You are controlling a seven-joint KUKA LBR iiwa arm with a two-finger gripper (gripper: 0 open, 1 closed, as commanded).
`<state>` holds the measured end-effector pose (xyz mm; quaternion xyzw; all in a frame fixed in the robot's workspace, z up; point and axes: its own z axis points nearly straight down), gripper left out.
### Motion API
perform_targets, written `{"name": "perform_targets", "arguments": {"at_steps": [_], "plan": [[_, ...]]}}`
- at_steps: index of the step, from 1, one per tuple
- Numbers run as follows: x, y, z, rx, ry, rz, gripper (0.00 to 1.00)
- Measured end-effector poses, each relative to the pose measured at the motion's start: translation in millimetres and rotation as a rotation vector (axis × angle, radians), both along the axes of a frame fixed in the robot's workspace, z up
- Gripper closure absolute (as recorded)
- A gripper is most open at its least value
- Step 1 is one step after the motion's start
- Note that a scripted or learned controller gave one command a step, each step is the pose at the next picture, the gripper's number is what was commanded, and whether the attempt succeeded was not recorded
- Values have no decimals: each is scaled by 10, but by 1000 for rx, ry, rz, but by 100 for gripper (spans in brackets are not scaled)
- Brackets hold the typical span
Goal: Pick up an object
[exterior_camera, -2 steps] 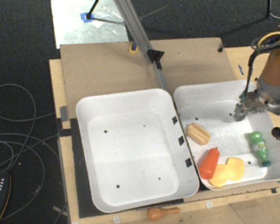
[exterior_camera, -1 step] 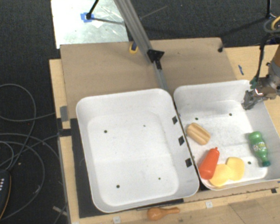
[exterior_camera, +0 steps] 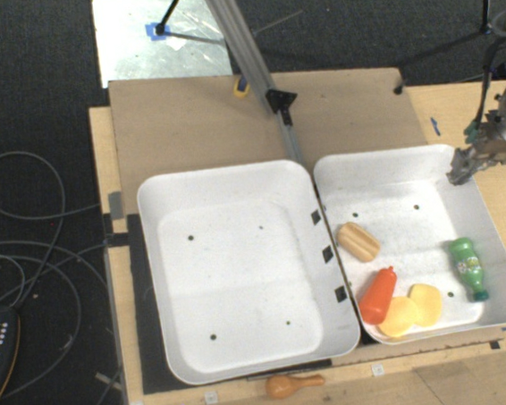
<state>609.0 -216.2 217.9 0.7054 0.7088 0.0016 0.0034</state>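
- Camera view: the gripper hangs over the far right edge of the right bin, and whether it is released or clenched cannot be told from here; nothing is seen in it.
- The right bin holds four small toy foods, all in its near half: a tan bread roll by the divider, a red bottle tilted against two yellow pieces, and a green bottle lying near the right wall.
- Any of these could serve as the object. They look like light, stiff, smooth plastic, so likely slippery; the green bottle lies apart from the rest and seems the easiest, best taken across its narrow body.
- The red bottle touches the yellow pieces, so a grasp there risks nudging its neighbours.
- The left bin shows bare white floor.
- An orange pear-shaped toy lies on the bench in front of the bins, outside both.
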Motion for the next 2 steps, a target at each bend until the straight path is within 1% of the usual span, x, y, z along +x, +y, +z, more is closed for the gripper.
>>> {"name": "perform_targets", "arguments": {"at_steps": [1, 2], "plan": [[-27, 86, 579, 0, -2, 2, 100], [-87, 692, 592, 5, 6, 6, 100]]}}
